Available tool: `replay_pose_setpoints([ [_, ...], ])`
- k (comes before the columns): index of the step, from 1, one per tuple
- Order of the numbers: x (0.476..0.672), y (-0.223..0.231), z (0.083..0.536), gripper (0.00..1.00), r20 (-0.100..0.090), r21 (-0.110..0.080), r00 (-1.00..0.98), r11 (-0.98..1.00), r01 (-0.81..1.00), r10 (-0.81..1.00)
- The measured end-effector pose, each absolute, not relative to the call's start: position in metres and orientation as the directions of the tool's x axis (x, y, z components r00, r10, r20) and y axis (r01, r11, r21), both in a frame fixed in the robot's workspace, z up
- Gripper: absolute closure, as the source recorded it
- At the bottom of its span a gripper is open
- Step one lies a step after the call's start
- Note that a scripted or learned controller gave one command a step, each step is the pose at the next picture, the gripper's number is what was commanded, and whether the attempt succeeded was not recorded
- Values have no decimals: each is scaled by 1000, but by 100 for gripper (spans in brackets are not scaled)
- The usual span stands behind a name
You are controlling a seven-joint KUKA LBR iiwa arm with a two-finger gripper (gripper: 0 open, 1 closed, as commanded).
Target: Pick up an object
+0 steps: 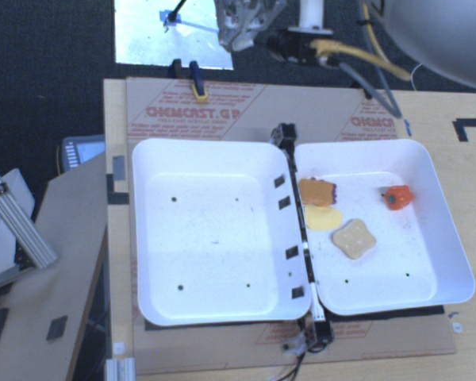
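The metal claw point(242, 24) is held high; its state cannot be told. Far below, a small red toy point(397, 197) is seen.

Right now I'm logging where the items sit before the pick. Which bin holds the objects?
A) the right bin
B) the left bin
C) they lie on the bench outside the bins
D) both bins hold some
A: the orange block, yellow piece, toast-shaped piece and red-orange item all lie inside the right bin.
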State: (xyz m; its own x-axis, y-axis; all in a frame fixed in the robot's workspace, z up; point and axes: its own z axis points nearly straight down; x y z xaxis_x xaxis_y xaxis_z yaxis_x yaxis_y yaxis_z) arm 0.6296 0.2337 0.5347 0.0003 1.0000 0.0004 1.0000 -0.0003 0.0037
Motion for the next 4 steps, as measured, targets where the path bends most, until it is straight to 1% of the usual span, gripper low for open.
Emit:
replay_pose_setpoints([
  [1,658,234,535,100,0,4,1,-1,1000,1000],
  [2,669,234,535,100,0,3,0,0,1000,1000],
  [3,668,234,535,0,0,2,-1,1,1000,1000],
  [4,668,235,547,100,1,5,-4,4,1000,1000],
])
